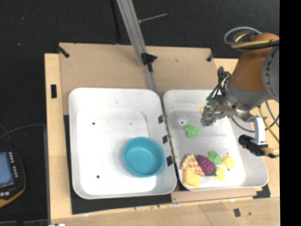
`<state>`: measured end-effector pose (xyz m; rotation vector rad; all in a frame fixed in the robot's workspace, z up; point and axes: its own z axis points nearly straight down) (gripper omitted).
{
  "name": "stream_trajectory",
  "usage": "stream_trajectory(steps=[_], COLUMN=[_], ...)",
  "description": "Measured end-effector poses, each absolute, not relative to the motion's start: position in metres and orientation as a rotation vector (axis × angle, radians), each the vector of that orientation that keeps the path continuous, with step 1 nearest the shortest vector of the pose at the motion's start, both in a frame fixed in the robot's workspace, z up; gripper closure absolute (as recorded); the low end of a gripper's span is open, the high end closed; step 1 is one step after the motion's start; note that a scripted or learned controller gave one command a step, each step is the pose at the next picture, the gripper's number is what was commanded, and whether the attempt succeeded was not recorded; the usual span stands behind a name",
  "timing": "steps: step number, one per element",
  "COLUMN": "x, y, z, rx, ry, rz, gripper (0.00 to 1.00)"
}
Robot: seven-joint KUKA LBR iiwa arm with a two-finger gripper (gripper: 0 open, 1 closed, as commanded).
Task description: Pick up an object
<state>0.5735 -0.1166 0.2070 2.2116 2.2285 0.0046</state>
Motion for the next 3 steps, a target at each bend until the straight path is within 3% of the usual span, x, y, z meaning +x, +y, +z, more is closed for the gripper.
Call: stream_trajectory(steps=[3], x=[0.589], y=[0.038], z=[0.22], rx=[2.212], ry=[2.232], rz=[0.005], gripper=[1.0])
